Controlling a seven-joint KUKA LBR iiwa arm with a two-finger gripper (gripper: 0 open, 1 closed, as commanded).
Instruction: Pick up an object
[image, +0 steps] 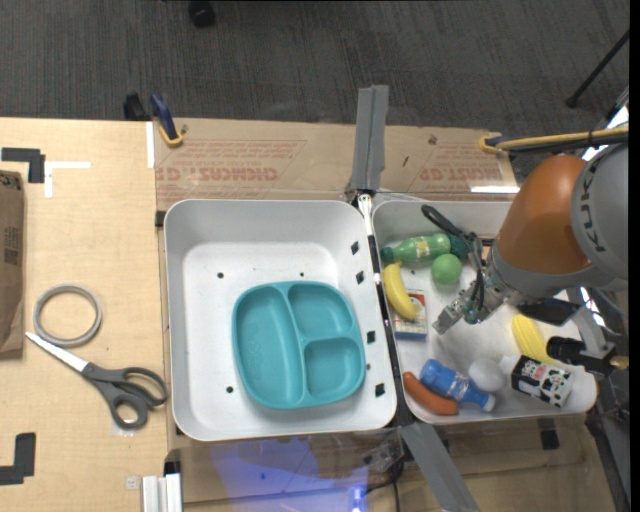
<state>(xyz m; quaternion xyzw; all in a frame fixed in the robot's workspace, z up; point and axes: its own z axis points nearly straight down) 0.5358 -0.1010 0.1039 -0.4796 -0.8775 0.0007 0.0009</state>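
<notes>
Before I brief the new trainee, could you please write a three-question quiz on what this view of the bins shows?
1. True or false: the teal divided plastic plate lies in the left white bin.
2. Which lies nearest the gripper? A) yellow banana B) grey-handled scissors C) roll of clear tape
3. Fill in: the green plastic bottle lies in the ___ white bin.

Key: 1 true; 2 A; 3 right.

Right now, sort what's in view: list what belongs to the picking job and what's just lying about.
Job: gripper; right bin with banana, green bottle, green ball, blue bottle, red sausage, corn.

Lying about: teal tray in left bin; scissors; tape roll.
</notes>
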